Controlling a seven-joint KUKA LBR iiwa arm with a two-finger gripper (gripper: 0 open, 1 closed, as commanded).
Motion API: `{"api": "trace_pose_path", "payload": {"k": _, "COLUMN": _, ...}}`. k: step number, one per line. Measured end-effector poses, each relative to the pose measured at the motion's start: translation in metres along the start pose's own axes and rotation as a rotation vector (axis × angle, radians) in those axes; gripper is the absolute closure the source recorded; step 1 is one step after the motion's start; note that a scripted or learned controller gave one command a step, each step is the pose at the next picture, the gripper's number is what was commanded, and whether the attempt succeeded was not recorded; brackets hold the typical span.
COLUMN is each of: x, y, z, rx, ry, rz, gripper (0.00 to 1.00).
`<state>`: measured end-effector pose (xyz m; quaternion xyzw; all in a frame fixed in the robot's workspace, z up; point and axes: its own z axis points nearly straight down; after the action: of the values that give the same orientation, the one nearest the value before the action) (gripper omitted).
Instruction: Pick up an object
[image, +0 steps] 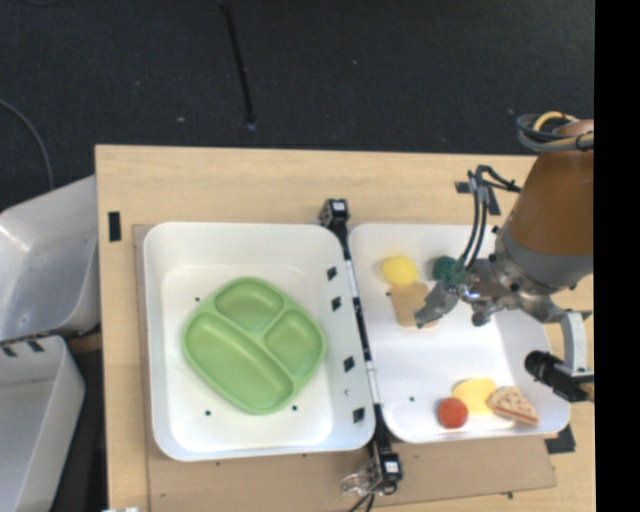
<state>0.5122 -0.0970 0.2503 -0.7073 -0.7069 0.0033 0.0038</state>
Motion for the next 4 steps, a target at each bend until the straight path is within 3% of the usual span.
{"api": "trace_pose_path", "payload": {"k": 1, "x": 0.0, "y": 0.001, "z": -0.005, "rx": -0.008, "ry": -0.001, "rz": -0.003, "gripper": 0.0}}
{"api": "trace_pose_path", "payload": {"k": 4, "x": -0.003, "y": -0.012, "z": 0.153, "rx": -0.005, "ry": 0.0, "rz": 0.0, "gripper": 0.0}}
